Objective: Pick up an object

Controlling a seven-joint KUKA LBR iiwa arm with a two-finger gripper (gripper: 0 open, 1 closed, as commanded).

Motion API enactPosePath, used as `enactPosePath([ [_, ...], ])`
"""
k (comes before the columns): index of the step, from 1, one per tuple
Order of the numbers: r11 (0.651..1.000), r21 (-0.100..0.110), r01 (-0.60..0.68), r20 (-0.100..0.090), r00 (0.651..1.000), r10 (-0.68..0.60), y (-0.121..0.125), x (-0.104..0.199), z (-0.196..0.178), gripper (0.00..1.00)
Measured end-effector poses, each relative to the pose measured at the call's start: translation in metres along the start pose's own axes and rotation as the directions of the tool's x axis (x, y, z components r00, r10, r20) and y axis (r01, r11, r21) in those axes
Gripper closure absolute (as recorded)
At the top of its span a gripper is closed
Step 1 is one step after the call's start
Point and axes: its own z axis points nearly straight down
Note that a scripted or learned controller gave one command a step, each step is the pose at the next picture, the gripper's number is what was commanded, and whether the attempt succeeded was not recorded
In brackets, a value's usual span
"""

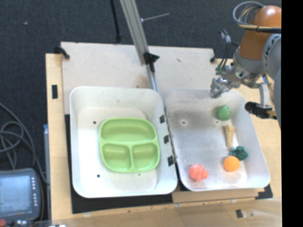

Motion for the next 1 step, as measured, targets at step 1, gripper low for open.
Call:
enactPosePath([
  [1,1.0,0.0,-0.004,0.0,1.0,0.004,0.002,-0.0022,-0.0558,1.0],
])
